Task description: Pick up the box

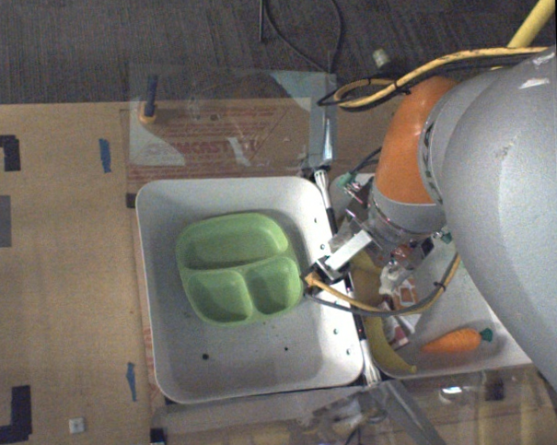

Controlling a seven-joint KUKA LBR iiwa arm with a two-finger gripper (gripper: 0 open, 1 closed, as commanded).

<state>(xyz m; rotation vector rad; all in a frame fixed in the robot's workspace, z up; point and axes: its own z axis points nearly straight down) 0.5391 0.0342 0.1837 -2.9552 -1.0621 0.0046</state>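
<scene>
The gripper (391, 275) is seen at the seam between the two bins, at about 3 o'clock from the green divided plate (239, 265); whether it is released or clenched cannot be told. A small red and white thing, perhaps the box (403, 293), is glimpsed just under the wrist in the right bin (470, 292); it is mostly hidden, so its long axis and heading cannot be told. A banana (385, 346) lies at 6 o'clock from it, and a carrot (454, 341) is laid along the 3-to-9 line. The plate is set in the left bin (161, 268). The bench (70, 300) is brown board marked with blue tape (105, 155); dark carpet (159, 28) is seen at 12 o'clock
</scene>
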